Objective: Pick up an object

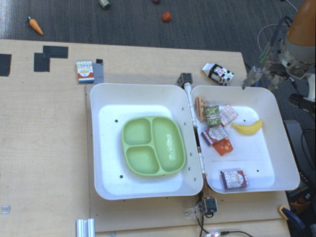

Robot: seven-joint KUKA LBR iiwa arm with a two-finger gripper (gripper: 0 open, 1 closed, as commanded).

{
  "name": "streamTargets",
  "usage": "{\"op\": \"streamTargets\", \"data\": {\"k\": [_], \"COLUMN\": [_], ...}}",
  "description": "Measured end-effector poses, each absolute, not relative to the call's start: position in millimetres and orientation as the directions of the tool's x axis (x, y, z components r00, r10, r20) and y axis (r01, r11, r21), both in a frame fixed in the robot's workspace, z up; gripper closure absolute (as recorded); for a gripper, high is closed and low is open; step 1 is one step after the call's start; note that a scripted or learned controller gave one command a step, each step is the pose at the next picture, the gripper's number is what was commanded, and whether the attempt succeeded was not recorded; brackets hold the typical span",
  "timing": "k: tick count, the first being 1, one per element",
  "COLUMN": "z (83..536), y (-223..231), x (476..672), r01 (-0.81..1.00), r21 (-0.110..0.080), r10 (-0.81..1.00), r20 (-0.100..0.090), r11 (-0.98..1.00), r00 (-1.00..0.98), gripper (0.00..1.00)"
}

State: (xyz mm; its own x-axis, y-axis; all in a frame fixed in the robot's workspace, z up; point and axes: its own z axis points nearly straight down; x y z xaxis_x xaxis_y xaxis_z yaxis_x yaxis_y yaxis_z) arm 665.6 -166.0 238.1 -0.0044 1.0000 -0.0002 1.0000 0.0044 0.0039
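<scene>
Two white bins sitting on the desk — left bin [98, 132] holding a green divided plate [153, 145], right bin [276, 132] holding a banana [248, 127] beside small packets [217, 127]. Gripper [260, 74] hovering over the far rim — grip state unclear.

We are looking down on a pale wooden bench [44, 147] sitting on dark grey carpet [217, 19]. Black tape patches [49, 57] are lying near the bench's far left edge, and even light is falling overall.
</scene>
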Motion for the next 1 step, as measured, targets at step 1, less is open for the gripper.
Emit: {"op": "streamTargets", "data": {"k": [1], "z": [85.7], "y": [-185.4], "x": [564.9], "r01": [1.000], "r21": [0.004], "r10": [1.000], "r20": [-0.001], "r11": [0.003], "r00": [-0.003], "gripper": [0.00]}}
